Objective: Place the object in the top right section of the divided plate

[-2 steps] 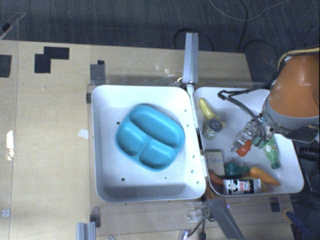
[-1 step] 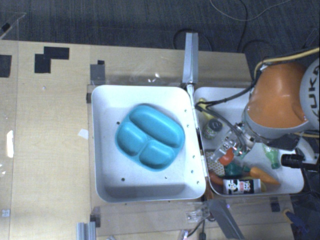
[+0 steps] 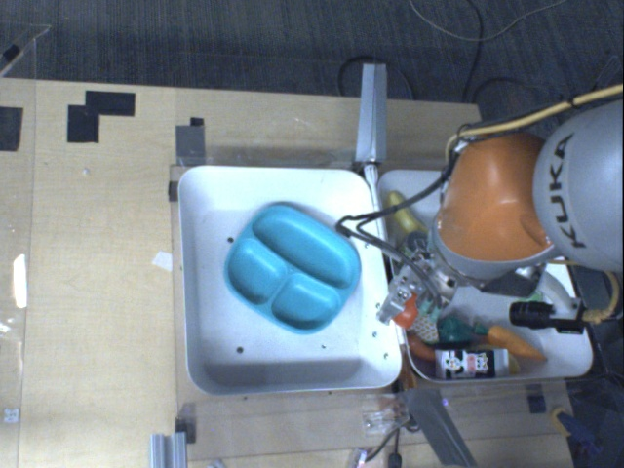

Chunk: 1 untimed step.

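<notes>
The hand (image 3: 409,300) is hovering over the right bin (image 3: 575,359), right of the divided plate (image 3: 292,266); grip state cannot be told; cluttered objects (image 3: 473,349) are risking a missed pick.

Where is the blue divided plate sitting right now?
In the camera view the blue divided plate lies tilted in the middle of the left white bin, left of the gripper working over the right bin.
</notes>
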Tool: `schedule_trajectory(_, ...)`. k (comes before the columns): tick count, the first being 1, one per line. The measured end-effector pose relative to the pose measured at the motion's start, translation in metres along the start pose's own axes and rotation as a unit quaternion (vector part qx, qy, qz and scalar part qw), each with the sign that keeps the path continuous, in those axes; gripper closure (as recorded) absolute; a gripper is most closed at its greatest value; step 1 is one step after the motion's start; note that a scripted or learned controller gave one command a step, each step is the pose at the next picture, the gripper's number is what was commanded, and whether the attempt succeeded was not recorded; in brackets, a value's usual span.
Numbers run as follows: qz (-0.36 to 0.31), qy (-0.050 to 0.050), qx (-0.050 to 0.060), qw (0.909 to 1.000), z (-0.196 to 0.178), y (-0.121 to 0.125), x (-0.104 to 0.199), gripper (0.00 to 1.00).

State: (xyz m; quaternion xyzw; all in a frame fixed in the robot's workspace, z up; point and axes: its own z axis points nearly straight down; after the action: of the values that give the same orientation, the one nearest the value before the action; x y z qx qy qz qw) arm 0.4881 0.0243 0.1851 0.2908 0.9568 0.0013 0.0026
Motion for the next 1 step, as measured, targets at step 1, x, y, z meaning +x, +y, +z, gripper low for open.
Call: schedule_trajectory(1,-0.247,-0.001,-0.001,0.9691,-0.0004,0.0119,0.0073,1.00)
